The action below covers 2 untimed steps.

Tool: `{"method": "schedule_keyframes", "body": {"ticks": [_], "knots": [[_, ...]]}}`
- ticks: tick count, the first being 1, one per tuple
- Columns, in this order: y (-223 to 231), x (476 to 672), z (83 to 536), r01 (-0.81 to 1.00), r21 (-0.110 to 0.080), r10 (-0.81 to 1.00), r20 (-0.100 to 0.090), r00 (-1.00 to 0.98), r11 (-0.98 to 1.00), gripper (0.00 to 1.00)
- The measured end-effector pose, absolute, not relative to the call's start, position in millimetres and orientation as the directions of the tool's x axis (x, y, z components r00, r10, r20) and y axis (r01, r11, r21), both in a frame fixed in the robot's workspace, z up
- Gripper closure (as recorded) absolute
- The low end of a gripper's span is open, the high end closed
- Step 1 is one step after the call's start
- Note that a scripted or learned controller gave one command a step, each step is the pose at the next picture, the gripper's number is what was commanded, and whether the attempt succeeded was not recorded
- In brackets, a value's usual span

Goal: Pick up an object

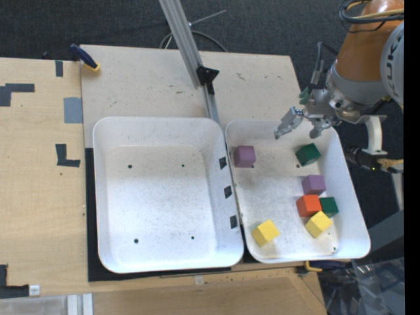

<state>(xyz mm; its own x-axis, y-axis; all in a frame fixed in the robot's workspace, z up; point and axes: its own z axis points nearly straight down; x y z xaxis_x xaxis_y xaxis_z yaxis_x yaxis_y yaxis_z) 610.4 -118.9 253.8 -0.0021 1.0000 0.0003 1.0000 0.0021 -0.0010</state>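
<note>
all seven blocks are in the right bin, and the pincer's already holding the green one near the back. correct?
Not quite. The camera view shows the pincer open with nothing between its fingers, hovering over the back of the right bin; the green block lies on the bin floor just in front of it. The rest holds: all seven blocks are in the right bin.

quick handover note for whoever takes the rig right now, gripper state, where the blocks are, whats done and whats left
Gripper: open, holding nothing, over the far end of the right bin.
Blocks, all in the right bin: purple block far left, dark green block just below the gripper, second purple block, orange block, small green block, yellow block, second yellow block.
Done: nothing picked.
Left: descend, close on one block, lift. The dark green one looks nearest.
</note>
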Motion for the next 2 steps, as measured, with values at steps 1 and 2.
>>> {"method": "schedule_keyframes", "body": {"ticks": [1,2], "knots": [[-181,615.6,169,1.0,-0.009,1.0,-0.002,0.004,-0.004,0.0],[-178,618.2,184,1.0,-0.002,1.0,-0.001,-0.002,0.002,1.0]]}}
